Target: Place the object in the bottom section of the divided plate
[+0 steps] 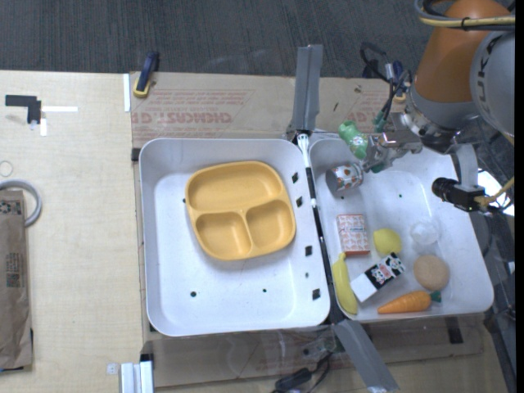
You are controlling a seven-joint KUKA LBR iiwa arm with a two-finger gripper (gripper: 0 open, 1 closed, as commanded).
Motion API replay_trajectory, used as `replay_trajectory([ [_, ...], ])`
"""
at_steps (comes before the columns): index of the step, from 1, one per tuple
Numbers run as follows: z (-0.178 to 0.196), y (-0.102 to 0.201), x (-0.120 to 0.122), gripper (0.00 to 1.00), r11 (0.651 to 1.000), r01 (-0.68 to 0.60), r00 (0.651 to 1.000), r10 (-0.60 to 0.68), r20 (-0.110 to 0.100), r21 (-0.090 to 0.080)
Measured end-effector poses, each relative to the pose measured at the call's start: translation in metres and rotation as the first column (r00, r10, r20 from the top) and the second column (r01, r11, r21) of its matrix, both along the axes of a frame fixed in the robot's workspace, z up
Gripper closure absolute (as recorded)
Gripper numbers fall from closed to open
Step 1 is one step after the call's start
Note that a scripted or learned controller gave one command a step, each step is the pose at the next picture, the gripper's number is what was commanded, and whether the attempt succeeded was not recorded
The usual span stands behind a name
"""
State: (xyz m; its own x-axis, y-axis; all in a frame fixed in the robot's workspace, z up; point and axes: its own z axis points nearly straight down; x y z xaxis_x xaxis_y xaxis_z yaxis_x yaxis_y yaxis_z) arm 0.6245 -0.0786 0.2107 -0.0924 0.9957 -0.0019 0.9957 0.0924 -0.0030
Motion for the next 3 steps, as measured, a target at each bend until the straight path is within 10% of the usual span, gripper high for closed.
replay_trajectory([
  [1,-0.104,-0.033,0.006,1.0,0.98,-0.201,0.98,0.201,0.004,0.001],
  [2,-0.02,0.021,-0.062,1.0,0.982,-0.19,0.982,0.19,0.0,0.003],
  [3,0.0,0.094,-0.061,1.0,0.991,-0.13,0.991,0.13,0.001,0.001],
])
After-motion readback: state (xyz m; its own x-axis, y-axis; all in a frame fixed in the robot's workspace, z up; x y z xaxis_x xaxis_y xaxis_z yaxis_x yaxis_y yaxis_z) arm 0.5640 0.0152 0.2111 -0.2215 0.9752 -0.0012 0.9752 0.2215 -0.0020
